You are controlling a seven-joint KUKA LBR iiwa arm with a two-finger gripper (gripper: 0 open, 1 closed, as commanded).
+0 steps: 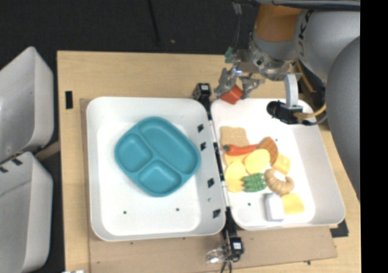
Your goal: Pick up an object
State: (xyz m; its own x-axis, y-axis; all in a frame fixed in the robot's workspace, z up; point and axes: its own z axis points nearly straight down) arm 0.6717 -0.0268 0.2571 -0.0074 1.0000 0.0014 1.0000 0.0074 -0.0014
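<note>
So the arm [303, 17] is reaching in from the right, and its end effector [237, 85] is hanging over the far left corner of the right bin [321, 162], right by the divide between the two bins. There's a small red-orange piece [232, 94] sitting between the metal fingers, so it's looking like the thing is gripping it (it's lifted a bit above the bin's far rim as far as I can tell, though the slant makes that hard to judge).

The rest of the toy food is lying in a pile toward the left-middle of the right bin: a tan slice of bread [233, 136] at the far end, a red-orange chili-looking piece [242, 150] just in front of it, a couple of yellow round pieces [256, 160] touching each other, something green [254, 182] near the middle, a tan pretzel-like shape [280, 182] beside it, plus a yellow cube [293, 204] and a white block [273, 207] at the near end.

The left bin [103, 205] is holding a teal divided plate [157, 155], sitting tilted on the diagonal roughly in the middle. Both bins are resting on the tan desk [121, 71].
</note>
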